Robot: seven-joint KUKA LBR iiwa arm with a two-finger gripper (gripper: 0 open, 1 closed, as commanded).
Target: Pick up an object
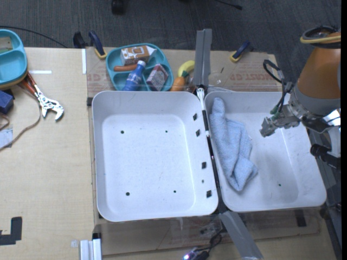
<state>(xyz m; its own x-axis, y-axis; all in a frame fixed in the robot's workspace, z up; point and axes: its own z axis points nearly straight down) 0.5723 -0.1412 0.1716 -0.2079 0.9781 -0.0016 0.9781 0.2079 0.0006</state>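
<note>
A crumpled light blue cloth lies along the left side of the right bin, stretching from the back wall toward the middle. My gripper hangs over the right part of that same bin, to the right of the cloth and apart from it. Nothing shows between its fingers. The arm's orange band sits above it at the view's right.
The left bin stands next to the right one, with a grey divider post between them at the back. Behind the bins is a teal tray of small items and a banana. A wrench lies on the bench far left.
</note>
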